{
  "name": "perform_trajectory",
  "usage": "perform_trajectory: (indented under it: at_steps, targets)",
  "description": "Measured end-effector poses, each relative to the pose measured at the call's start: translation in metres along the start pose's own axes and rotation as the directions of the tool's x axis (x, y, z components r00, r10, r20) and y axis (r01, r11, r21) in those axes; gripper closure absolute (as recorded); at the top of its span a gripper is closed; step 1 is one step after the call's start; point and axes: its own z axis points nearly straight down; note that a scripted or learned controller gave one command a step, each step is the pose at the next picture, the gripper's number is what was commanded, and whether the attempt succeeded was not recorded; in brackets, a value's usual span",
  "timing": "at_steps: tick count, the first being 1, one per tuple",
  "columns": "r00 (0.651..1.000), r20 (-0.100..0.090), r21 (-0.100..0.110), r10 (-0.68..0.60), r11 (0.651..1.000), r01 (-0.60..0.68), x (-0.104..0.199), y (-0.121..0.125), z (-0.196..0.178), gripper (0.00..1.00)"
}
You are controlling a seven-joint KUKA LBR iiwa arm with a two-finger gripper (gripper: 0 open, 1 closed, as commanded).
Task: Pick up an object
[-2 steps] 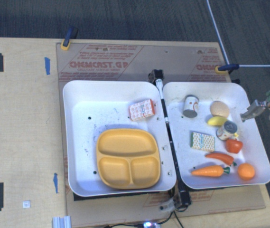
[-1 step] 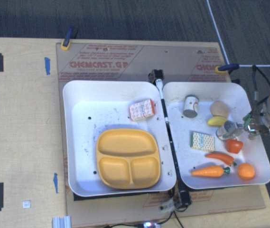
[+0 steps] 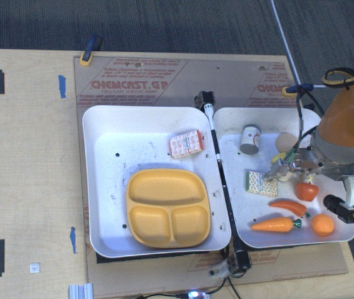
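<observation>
Beside smooth tomato (image 3: 307,191), metal claw (image 3: 287,167)

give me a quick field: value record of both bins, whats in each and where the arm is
left bin: yellow divided tray; red and white packet behind it
right bin: grey can, beige egg-like object, green patterned packet, tomato, red chili, carrot, orange
arm: reaching in over the right bin from the right
gripper: low, near the green patterned packet and tomato; grasp cannot be told
bench extras: blue and yellow clamp at the board's far left corner
</observation>
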Motion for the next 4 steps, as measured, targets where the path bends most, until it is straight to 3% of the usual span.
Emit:
perform_trajectory:
  at_steps: [1, 2, 3, 4]
  targets:
    - [1.000, 0.003, -0.010, 0.001, 1.000, -0.001, 0.066, 0.035, -0.001, 0.00]
    - [1.000, 0.000, 0.002, -0.001, 1.000, 0.001, 0.079, 0.072, 0.004, 0.00]
    - [1.000, 0.002, 0.003, -0.002, 1.000, 0.002, 0.078, 0.073, -0.008, 1.00]
    - [1.000, -0.009, 0.071, 0.004, 0.997, -0.003, 0.078, 0.105, 0.007, 1.00]
